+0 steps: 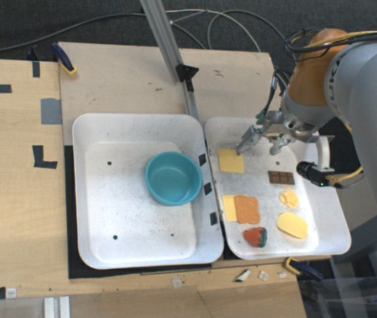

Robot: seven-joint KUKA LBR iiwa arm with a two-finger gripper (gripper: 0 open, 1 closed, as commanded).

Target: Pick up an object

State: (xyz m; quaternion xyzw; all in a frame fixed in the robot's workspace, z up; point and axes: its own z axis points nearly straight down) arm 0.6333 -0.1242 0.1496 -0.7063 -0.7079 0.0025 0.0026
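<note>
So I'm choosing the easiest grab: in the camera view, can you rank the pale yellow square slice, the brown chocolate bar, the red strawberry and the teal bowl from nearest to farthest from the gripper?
From the gripper:
1. Pale yellow square slice, just below-left of it, right bin.
2. Brown chocolate bar, below-right, right bin.
3. Red strawberry, at the right bin's near edge.
4. Teal bowl, in the left bin.

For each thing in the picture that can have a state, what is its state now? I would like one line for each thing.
gripper: fingers open, above the right bin, holding nothing.
blue bowl: upright, in the left bin.
yellow square: lying flat, by the left fingertip.
orange slice: flat, overlapping a yellow piece.
chocolate bar: flat, lying apart.
strawberry: on its side, near the front rim.
right bin: level, holding the food pieces.
</note>
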